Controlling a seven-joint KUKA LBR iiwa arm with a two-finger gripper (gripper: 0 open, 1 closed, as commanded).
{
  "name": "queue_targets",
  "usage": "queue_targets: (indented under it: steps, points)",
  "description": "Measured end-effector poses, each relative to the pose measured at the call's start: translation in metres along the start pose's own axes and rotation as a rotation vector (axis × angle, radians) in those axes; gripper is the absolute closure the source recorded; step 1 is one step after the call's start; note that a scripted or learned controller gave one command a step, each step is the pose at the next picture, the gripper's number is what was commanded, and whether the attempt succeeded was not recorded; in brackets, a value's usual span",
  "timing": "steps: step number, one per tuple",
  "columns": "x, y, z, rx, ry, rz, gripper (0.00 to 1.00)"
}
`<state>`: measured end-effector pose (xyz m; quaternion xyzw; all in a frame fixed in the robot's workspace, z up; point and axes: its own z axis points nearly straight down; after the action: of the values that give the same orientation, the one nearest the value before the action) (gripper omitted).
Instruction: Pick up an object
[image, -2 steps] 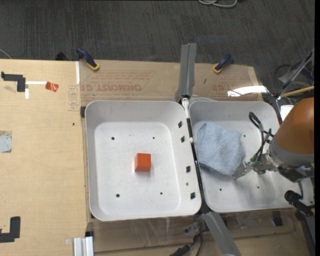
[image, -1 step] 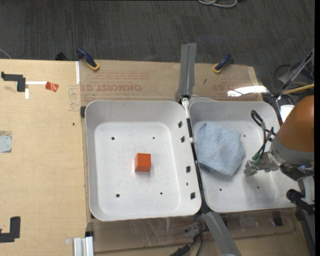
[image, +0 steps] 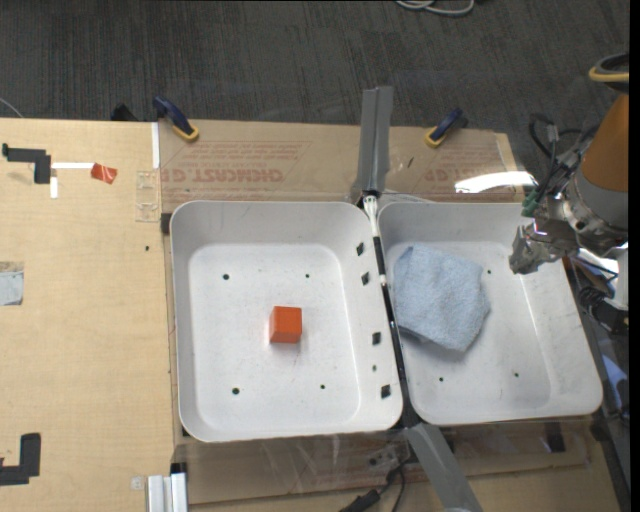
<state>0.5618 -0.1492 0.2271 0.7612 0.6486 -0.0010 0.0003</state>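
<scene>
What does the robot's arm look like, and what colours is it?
The arm comes in at the right edge. It has an orange band with a pale grey ring under it. Thin dark cables loop beside it. At its tip sits a small, dark metal gripper with shiny silver parts and a tiny green spot near the top.

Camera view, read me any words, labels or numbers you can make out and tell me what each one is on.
"CHEMCAST GP", red print that reads mirrored and upside down, on the brown sheet behind the left bin.
A second line of red print under it: too small to read.
Right-hand brown sheet: faint red print, washed out by glare, unreadable.
</scene>
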Motion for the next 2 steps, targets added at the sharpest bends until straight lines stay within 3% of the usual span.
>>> queue_targets:
  steps: [1,2]
  points:
    - [0.013,-0.074,0.028,0.002,0.001,-0.086,1.0]
    - [-0.002,-0.075,-0.012,-0.002,0.0,-0.177,1.0]
